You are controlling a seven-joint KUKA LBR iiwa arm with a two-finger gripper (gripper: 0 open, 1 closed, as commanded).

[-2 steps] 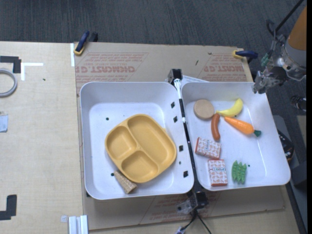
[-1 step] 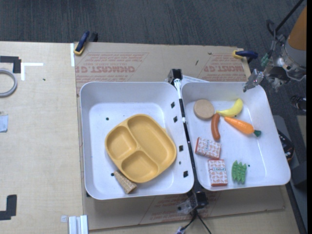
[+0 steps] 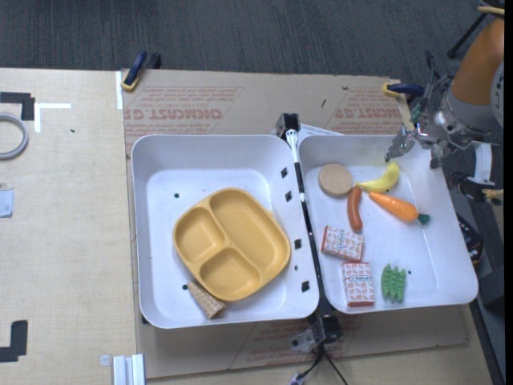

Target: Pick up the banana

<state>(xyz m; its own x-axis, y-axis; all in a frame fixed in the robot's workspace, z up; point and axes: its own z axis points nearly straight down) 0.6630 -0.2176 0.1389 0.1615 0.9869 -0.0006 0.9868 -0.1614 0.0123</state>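
Note:
The yellow banana (image 3: 383, 179) lies in the right bin (image 3: 449, 283) near its far edge, between a tan round disc (image 3: 336, 179) and an orange carrot (image 3: 394, 205). My gripper (image 3: 417, 152) hangs at the bin's far right corner, just above and to the right of the banana. Its fingers (image 3: 398, 147) stand apart and open, with nothing between them. The banana's upper tip points toward the left finger.
The right bin also holds a red sausage (image 3: 354, 208), two small cartons (image 3: 342, 243) (image 3: 357, 284) and a green pea pod (image 3: 393, 282). In the left bin (image 3: 148, 239) sit a yellow divided plate (image 3: 231, 243) and a bread piece (image 3: 206, 299).

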